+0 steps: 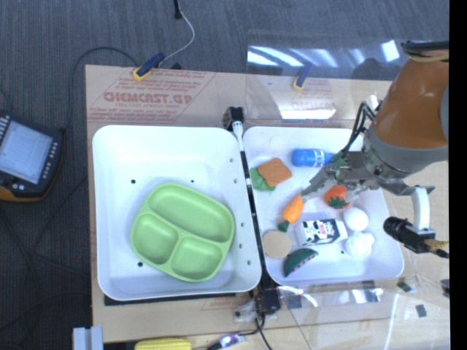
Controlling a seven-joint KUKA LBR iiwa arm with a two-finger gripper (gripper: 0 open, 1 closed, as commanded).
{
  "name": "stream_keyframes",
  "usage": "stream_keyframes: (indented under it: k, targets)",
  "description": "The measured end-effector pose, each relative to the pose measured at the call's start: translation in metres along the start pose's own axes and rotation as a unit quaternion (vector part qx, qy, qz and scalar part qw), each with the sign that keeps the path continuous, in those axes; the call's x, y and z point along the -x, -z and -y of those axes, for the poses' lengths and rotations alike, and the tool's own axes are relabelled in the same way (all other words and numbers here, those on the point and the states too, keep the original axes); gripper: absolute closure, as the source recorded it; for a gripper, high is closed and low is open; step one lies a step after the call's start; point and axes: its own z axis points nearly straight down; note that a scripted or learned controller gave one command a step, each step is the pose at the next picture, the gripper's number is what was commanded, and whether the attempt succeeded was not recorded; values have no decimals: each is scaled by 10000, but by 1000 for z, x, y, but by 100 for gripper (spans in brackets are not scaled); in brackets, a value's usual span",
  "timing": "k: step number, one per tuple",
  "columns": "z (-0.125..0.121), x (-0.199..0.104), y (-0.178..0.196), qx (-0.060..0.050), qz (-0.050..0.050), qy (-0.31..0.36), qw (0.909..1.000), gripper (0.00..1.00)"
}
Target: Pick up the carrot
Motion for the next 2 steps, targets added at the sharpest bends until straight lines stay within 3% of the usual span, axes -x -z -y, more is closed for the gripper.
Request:
stream_keyframes:
  k: [1,2]
  targets:
    - [-30,0,-92,-36,-4,-200,9998,0]
    - [-35,3,-165,52,-4,-292,9996,0]
